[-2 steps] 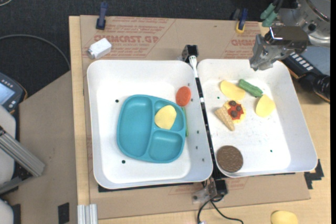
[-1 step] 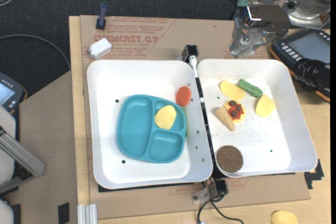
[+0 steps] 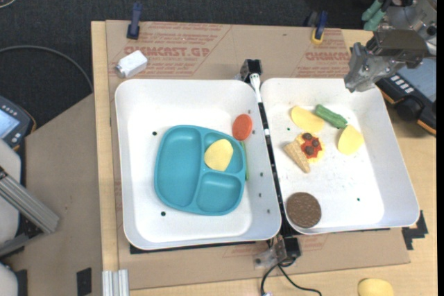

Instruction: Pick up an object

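The gripper (image 3: 358, 77) hangs over the far right corner of the right bin (image 3: 388, 177), its jaws pointing down toward the bin's back rim. How far the jaws stand apart I cannot tell; nothing shows between them.

The things to pick lie in that bin, all nearer the camera than the jaws and to their left. Closest is a green pod-shaped piece (image 3: 331, 116), lying at a slant just beside a pale yellow piece (image 3: 305, 118). A yellow lemon-shaped piece (image 3: 350, 139) sits below the green one, near the bin's middle. A pizza slice (image 3: 304, 150) with red toppings lies left of it, and a round brown cookie (image 3: 304, 209) rests near the front rim, well apart from the jaws.

In the left bin (image 3: 139, 149) a teal divided plate (image 3: 194, 173) carries a yellow piece (image 3: 219, 154) in its upper right compartment. An orange-red piece (image 3: 242, 126) lies just off the plate's far right corner, against the bin's wall. On the table (image 3: 104, 80), a small white block (image 3: 132, 64) sits beyond the left bin.
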`<state>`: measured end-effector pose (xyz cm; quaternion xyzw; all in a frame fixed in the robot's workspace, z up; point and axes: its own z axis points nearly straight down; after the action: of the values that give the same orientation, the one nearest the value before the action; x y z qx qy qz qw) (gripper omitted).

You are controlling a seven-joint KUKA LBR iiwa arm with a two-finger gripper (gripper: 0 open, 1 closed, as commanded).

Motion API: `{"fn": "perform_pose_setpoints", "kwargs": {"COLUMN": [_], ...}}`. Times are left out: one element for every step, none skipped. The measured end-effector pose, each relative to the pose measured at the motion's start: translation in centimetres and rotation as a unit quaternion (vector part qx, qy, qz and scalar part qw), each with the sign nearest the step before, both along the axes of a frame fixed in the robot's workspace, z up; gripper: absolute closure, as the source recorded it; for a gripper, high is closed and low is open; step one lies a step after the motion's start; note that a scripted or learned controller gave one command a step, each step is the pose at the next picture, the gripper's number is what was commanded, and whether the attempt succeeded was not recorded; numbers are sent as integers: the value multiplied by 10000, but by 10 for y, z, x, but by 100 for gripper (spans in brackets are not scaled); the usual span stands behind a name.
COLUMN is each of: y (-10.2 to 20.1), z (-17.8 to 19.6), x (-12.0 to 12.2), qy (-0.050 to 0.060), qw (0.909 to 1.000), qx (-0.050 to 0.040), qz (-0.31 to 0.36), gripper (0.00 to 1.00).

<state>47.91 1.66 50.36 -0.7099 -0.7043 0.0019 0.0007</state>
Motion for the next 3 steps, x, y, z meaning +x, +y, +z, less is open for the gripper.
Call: {"fn": "perform_pose_setpoints", "kwargs": {"y": [70,-6,61], "z": [33,-27,20], "x": [0,0,0], "qy": [-50,9,-52], "qw": [10000,10000,10000], "qx": [20,0,21], "qz": [77,-3,74], "gripper": [100,100,100]}}
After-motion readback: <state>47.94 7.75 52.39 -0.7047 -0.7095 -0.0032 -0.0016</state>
